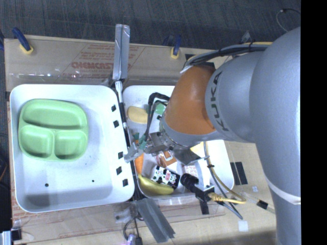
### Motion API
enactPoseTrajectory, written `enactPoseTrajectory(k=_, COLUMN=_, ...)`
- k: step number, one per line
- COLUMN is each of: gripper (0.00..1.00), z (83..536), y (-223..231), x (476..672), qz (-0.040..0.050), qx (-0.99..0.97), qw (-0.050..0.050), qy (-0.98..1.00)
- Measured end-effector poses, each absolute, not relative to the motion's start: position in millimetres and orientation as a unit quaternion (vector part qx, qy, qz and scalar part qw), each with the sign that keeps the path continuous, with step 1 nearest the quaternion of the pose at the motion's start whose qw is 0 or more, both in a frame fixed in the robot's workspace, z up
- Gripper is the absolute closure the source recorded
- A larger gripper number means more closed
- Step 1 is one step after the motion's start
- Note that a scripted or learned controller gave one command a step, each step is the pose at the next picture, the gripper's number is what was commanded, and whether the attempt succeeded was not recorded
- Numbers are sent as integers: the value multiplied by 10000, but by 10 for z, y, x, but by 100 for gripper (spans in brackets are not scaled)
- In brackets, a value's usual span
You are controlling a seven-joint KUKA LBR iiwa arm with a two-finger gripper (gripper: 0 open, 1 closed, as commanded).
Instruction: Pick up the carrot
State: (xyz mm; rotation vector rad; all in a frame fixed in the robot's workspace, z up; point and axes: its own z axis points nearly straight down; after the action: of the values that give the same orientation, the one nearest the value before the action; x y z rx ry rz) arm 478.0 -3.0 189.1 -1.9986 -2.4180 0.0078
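The carrot (pixel 139 164) shows as a short orange strip by the left wall of the right bin (pixel 137 92), just under my gripper (pixel 138 148). The gripper hangs low over that left edge, directly above the carrot's upper end. The arm's orange band and grey body cover much of the right bin. Most of the carrot is hidden beneath the gripper and wrist.
A yellow banana (pixel 153 187) lies at the right bin's front, with a small playing-card box (pixel 164 176) above it. A pale yellow object (pixel 137 114) sits at the back left, a green item (pixel 160 107) beside it. The left bin (pixel 66 195) holds a green divided plate (pixel 52 129).
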Motion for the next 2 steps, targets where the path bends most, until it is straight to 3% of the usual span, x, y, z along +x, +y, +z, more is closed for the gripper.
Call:
enactPoseTrajectory(k=1, gripper=100, z=1969, y=-38, x=4790, qz=37, qx=-6364, qw=35, qy=-7714)
enactPoseTrajectory(k=2, gripper=0, z=1969, y=-37, x=4790, qz=39, qx=-6361, qw=33, qy=-7716)
